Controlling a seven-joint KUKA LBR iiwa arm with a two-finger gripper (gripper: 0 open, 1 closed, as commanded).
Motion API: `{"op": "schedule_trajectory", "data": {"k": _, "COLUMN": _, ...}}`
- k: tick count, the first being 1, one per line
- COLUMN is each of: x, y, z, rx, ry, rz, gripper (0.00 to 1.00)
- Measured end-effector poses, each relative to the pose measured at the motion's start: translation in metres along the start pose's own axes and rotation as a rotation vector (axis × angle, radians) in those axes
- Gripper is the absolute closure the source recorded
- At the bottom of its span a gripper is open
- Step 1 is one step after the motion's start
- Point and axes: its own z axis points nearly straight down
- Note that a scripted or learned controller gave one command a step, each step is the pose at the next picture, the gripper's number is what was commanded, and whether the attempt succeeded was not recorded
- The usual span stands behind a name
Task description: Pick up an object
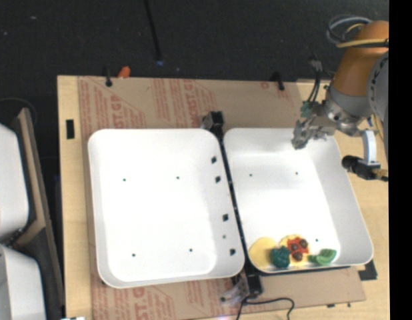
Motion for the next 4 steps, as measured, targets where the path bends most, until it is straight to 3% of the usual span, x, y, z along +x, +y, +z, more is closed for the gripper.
{"op": "schedule_trajectory", "data": {"k": 2, "x": 0.005, "y": 0.013, "z": -0.108, "rx": 0.001, "ry": 0.0, "rz": 0.0, "gripper": 1.0}}
{"op": "schedule_trajectory", "data": {"k": 4, "x": 0.109, "y": 0.013, "z": -0.083, "rx": 0.006, "ry": 0.002, "rz": -0.003, "gripper": 1.0}}
